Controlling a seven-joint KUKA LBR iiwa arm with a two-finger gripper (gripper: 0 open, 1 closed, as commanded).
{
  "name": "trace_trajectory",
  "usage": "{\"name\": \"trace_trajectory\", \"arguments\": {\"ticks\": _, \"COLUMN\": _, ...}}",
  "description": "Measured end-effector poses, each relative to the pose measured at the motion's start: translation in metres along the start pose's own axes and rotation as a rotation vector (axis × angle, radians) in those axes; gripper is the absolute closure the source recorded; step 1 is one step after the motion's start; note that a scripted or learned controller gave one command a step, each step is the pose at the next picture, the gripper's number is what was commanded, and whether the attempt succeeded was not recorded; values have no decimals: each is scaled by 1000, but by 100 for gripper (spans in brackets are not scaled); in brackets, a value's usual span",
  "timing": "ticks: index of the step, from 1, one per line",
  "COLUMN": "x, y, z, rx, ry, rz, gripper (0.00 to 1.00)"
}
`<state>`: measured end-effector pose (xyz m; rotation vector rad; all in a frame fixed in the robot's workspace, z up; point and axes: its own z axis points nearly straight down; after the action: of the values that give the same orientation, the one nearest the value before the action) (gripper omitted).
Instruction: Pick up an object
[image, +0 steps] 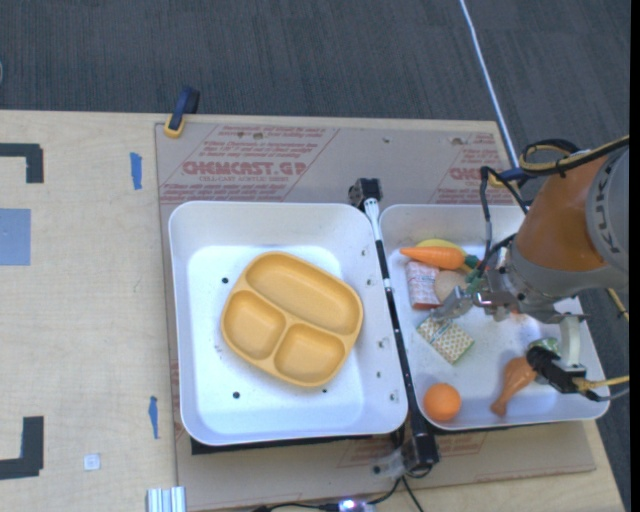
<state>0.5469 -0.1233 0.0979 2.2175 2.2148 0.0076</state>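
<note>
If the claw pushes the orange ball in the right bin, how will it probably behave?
The orange ball looks round and smooth, so it will probably roll away. It lies near the right bin front wall, which may stop it.

This looks like a robotics lab or test cell rather than a home. A pale plywood desk (80, 330) carries black and blue tape markers (135, 170) and a printed brown cardboard sheet (300, 160), with two shallow white plastic bins (190, 320) fixed side by side on it. Loose cables (500, 185) trail around a grey industrial robot arm with an orange band (570, 230). The dark grey floor (300, 50) is probably carpet.
</note>
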Motion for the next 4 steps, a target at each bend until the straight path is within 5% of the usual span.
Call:
{"name": "trace_trajectory", "arguments": {"ticks": 1, "x": 29, "y": -33, "z": 8, "rx": -5, "ry": 0, "rz": 0, "gripper": 0}}
{"name": "trace_trajectory", "arguments": {"ticks": 2, "x": 30, "y": -30, "z": -3, "rx": -11, "ry": 3, "rz": -1, "gripper": 100}}
{"name": "trace_trajectory", "arguments": {"ticks": 3, "x": 30, "y": -30, "z": -3, "rx": -11, "ry": 2, "rz": -1, "gripper": 0}}
{"name": "trace_trajectory", "arguments": {"ticks": 4, "x": 32, "y": -51, "z": 8, "rx": -8, "ry": 1, "rz": -1, "gripper": 0}}
